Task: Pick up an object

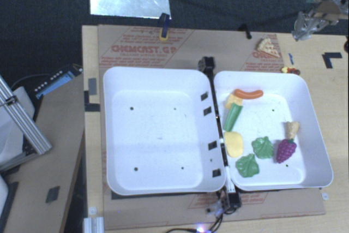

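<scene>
The right bin [313,133] holds several toy foods. A red-orange sausage [248,94] lies at its back, with a small yellow piece [233,100] and a green stick [233,115] just below it. A pale yellow lump [233,144] lies by the bin's left wall. Two green leafy pieces [262,147] [247,165], a purple grape bunch [286,150] and a tan piece [292,129] lie toward the front right. My gripper [306,25] hangs at the upper right, high above the bench and behind the right bin, away from all the objects.
The left bin [114,117] stands beside the right one, joined by a black hinge strip [215,128]. A pizza-slice toy [268,47] and a small red and yellow item [289,70] lie on the cardboard behind the right bin. A yellow clip [163,30] sits at the back.
</scene>
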